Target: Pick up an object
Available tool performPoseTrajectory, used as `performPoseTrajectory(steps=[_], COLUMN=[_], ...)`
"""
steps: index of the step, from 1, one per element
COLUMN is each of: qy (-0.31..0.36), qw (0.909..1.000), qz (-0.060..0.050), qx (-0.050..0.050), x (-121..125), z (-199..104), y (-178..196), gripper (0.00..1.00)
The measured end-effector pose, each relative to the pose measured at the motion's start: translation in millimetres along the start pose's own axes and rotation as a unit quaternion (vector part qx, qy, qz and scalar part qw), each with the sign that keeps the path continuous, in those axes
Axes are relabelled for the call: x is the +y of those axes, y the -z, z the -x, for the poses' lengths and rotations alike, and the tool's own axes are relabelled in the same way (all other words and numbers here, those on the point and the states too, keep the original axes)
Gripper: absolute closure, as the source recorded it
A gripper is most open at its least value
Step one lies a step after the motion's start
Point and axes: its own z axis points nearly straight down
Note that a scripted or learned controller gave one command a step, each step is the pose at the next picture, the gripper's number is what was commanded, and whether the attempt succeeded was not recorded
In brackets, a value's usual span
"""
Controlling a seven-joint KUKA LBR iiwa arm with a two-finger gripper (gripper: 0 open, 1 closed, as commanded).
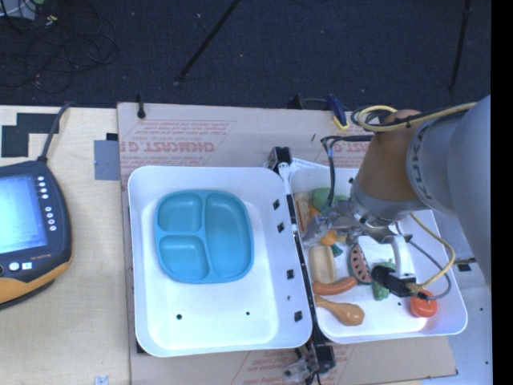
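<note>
Gripper (pixel 341 229) is low over the right bin (pixel 449 323); finger state cannot be determined. Target the isolated drumstick (pixel 341 310) at 6 o'clock; avoid clutter.

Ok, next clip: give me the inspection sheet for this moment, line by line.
Surface: bench bearing two white bins; cardboard sheet beneath them.
Job's things: right bin holds toy food, among it a hot dog, a drumstick, a watermelon slice and a tomato.
Clutter: blue divided plate in left bin.
Grippers: gripper low over the right bin's food; grip hidden by the wrist.
Cables: yellow and black loops on the arm.
Surroundings: handheld control pendant at left; dark floor behind.
</note>
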Motion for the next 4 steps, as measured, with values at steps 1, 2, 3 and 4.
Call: performPoseTrajectory(steps=[1, 2, 3, 4], qy=[0.001, -0.001, -0.001, 0.003], qw=[1.0, 1.0, 1.0, 1.0], qz=[0.001, 0.001, -0.002, 0.005], qx=[-0.002, 0.001, 0.003, 0.001], x=[59.2, 11.2, 13.0, 0.6], z=[28.3, 14.7, 14.2, -23.9], y=[-9.0, -10.1, -2.2, 123.7], gripper=[0.0, 0.0, 1.0, 1.0])
